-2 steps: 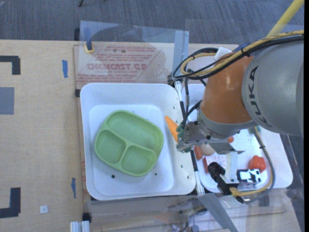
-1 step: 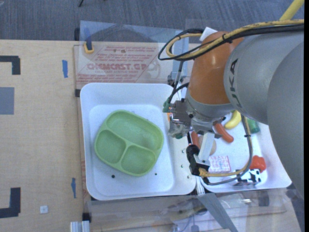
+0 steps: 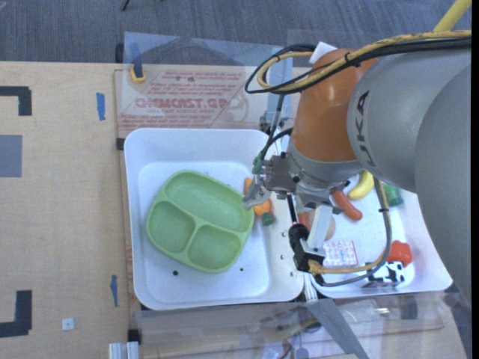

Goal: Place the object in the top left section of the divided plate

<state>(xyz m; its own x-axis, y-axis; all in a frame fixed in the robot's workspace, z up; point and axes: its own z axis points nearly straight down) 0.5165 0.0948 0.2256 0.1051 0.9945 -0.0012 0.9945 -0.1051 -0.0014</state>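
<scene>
A light green divided plate (image 3: 198, 219) with three sections lies tilted in the left white bin (image 3: 150, 155). My gripper (image 3: 254, 193) hangs just past the plate's right rim, near the wall between the two bins. It is shut on a small orange carrot toy (image 3: 263, 209). Orange shows above and below the grey fingers, and a green tip points down to the right. The arm's orange band and grey body hide much of the right bin.
The right bin (image 3: 430, 264) holds a yellow banana (image 3: 364, 185), a red-orange sausage (image 3: 346, 205), a green piece (image 3: 394, 195), a red item (image 3: 401, 251), a black-and-white toy (image 3: 389, 274) and a pink-white card (image 3: 340, 254). Cables loop around the wrist.
</scene>
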